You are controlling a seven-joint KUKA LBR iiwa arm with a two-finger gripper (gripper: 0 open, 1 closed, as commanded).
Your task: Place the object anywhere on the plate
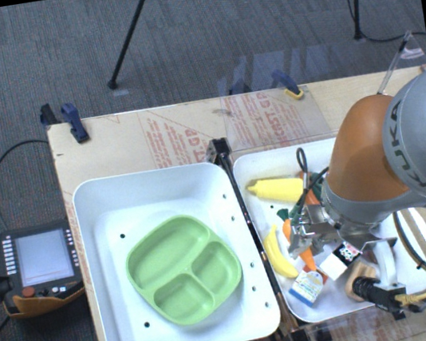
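Note:
A light green plate with three compartments lies in the left bin. The right bin holds a pile of toy food: a yellow corn-like piece, a banana, an orange piece and a small blue and white box. My gripper is down in the right bin, over the pile just right of the banana. The arm's wrist covers its fingers from above.
The grey and orange arm covers the right half of the right bin. A brown round object and a black and white item lie near the bin's front. Blue clamps sit on the bench's back edge.

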